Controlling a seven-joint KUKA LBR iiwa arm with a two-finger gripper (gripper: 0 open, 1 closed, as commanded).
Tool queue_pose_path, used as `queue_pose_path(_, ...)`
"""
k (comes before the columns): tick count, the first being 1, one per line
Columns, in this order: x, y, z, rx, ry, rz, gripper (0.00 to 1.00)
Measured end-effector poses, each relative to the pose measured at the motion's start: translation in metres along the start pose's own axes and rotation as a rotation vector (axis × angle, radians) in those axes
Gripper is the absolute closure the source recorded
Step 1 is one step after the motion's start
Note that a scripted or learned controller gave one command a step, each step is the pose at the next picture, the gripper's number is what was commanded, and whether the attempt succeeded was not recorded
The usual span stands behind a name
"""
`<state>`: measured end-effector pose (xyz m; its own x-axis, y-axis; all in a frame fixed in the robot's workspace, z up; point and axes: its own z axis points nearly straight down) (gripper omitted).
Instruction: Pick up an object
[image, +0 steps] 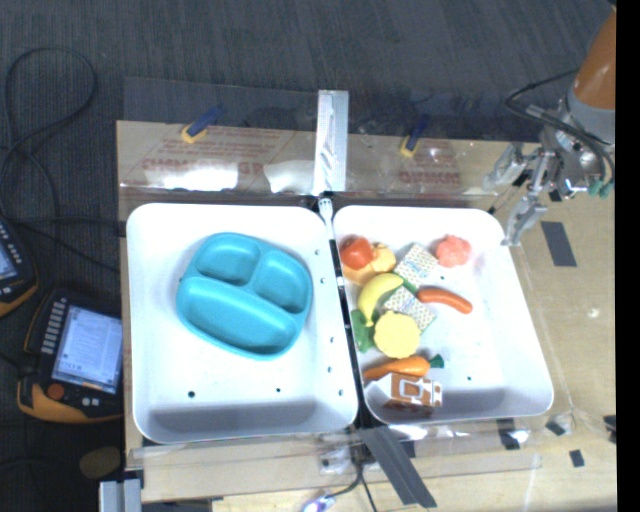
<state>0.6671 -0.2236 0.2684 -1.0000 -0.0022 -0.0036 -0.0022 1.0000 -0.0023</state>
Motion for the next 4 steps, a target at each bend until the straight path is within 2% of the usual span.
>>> queue_pose_path(1, -0.001, 0.031, 0.158, 0.0, 0.002, 0.019, 0.0)
queue_pose_path(2, 0.033, 0.003, 0.179, -0.001, -0.006, -0.074, 0.0)
queue_pose_path(3, 0.122, -0.001, 0.178, 0.003, -0.004, -0.131, 0.0)
queue_pose_path(4, 0.119, 0.0, 0.166, 0.009, -0.011, -0.133, 1.0)
